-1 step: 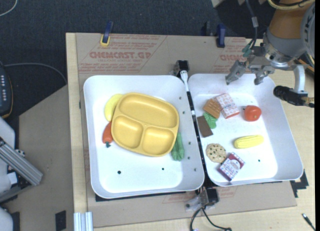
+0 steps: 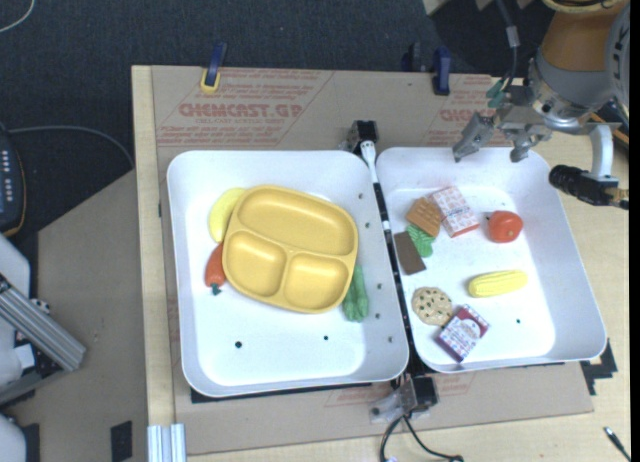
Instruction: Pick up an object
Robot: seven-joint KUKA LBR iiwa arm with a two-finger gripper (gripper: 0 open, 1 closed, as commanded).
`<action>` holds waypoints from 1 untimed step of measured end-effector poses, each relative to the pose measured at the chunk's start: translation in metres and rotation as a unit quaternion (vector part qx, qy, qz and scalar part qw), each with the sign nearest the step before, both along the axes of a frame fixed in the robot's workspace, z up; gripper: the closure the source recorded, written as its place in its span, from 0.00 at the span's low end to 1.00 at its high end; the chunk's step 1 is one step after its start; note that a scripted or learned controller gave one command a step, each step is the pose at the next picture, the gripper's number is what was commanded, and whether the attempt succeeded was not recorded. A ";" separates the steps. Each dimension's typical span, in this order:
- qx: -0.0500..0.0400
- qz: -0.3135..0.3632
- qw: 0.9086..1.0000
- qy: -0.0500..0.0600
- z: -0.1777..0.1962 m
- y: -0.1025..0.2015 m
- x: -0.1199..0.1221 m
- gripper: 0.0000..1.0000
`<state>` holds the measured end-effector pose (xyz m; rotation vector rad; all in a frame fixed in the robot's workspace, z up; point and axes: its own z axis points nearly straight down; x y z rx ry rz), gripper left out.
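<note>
My gripper (image 2: 491,149) hangs open above the back edge of the right bin (image 2: 575,280), fingers spread and nothing between them. Below it in that bin lie a red tomato (image 2: 504,226), a pink-and-white box (image 2: 455,210), a tan waffle piece (image 2: 424,217), a green item (image 2: 421,243), a brown bar (image 2: 408,252), a yellow corn cob (image 2: 496,283), a cookie (image 2: 431,304) and a red packet (image 2: 462,333). The pink-and-white box is the item nearest the gripper, a short way in front of it.
The left bin (image 2: 195,320) holds a yellow divided plate (image 2: 290,248), tilted over a yellow banana (image 2: 222,212), a red-orange pepper (image 2: 215,267) and a green vegetable (image 2: 356,296). A black divider clamp (image 2: 364,136) sits between the bins. Cardboard (image 2: 250,105) lies behind them.
</note>
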<state>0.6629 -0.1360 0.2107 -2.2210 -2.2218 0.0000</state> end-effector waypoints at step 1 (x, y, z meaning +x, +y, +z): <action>0.001 0.000 1.000 0.004 -0.064 0.000 0.001 0.00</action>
